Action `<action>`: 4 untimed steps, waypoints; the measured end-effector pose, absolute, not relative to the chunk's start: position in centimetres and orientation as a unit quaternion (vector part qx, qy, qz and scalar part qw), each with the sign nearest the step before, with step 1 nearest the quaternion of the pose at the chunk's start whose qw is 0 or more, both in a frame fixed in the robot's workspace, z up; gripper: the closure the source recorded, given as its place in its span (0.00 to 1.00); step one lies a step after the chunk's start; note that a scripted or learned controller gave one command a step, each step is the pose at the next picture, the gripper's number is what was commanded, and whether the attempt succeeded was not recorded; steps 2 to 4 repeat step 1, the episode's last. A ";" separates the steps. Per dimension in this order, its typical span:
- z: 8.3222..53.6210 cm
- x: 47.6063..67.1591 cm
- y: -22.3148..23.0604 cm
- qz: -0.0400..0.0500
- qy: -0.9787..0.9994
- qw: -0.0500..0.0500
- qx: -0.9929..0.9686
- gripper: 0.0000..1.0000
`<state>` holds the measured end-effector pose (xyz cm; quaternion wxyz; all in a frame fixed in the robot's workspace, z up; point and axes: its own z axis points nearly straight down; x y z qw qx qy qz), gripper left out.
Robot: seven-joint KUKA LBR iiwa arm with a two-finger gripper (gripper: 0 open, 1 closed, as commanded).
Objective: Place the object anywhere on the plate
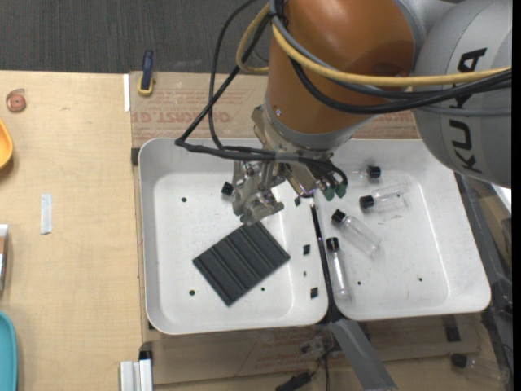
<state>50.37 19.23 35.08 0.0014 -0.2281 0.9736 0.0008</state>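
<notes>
KUKA arm reaches in from the right, orange band bulking over the seam between the two bins, left bin and right bin side by side on the bench. Dark ribbed plate lies flat in the left bin, rotated diamond-wise, long axis running lower-left to upper-right. Gripper hangs just above the plate's upper corner, near it, contact unclear; cannot tell whether it is apart, together or clamped on anything, metal parts blur and the wrist shadows them. Clear vials with black caps lie in the right bin: one slanted near the seam, one further right, one lying along the seam edge. Likely the object is one of these, though which is not certain. Judged relation: plate sits down-left of the gripper, vials lie to its right, so a placing move would go down-left, a short way
</notes>
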 end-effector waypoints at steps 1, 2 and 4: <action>37.8 52.7 17.1 0.001 0.953 0.002 -0.302 1.00; 37.8 52.7 17.1 0.001 0.953 0.002 -0.302 1.00; 37.8 52.7 17.1 0.001 0.953 0.002 -0.302 1.00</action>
